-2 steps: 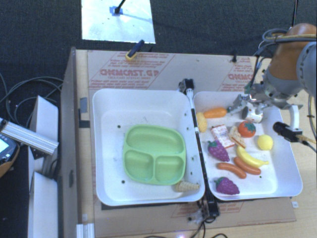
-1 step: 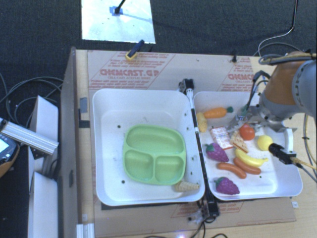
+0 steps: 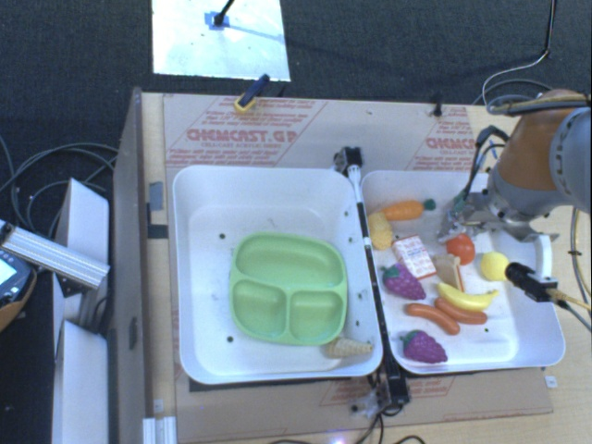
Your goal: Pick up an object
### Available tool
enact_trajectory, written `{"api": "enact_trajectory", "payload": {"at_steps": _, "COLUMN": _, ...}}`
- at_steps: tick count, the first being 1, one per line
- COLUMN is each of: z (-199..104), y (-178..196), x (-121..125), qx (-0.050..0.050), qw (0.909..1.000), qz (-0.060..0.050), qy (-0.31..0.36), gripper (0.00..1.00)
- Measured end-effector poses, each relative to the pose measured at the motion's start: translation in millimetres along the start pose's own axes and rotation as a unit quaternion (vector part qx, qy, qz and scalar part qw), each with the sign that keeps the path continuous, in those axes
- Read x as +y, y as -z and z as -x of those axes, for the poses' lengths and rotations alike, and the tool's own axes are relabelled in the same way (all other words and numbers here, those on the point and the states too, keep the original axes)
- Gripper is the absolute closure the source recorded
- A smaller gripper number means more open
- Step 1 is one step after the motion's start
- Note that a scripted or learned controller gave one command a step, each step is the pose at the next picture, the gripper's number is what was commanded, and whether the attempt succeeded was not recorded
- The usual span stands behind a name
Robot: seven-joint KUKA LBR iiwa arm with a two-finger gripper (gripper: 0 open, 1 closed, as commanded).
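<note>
The grey arm reaches into the right bin [image 3: 546, 345] from the right, its gripper [image 3: 460, 222] low over a red tomato [image 3: 460, 248]; I cannot tell how its jaws stand. Around the tomato lie a carrot [image 3: 404, 210], a banana [image 3: 465, 296], a lemon [image 3: 494, 265] and two purple grape bunches. The left bin [image 3: 199, 276] holds a green divided plate [image 3: 288, 286].

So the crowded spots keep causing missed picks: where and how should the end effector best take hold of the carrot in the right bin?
Probably across the middle of the carrot, coming straight down. It lies flat and lengthwise near the right bin's far wall, its long sides free of the other toys.
</note>
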State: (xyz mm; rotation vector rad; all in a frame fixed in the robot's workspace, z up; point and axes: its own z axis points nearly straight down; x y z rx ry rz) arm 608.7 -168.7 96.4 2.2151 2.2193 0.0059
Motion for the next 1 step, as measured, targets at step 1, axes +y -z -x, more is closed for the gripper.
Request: {"api": "enact_trajectory", "payload": {"at_steps": 1, "z": -114.5, "y": 89.3, "x": -2.0, "qx": 0.001, "qw": 1.0, "qz": -0.001, "qy": 0.002, "gripper": 1.0}}
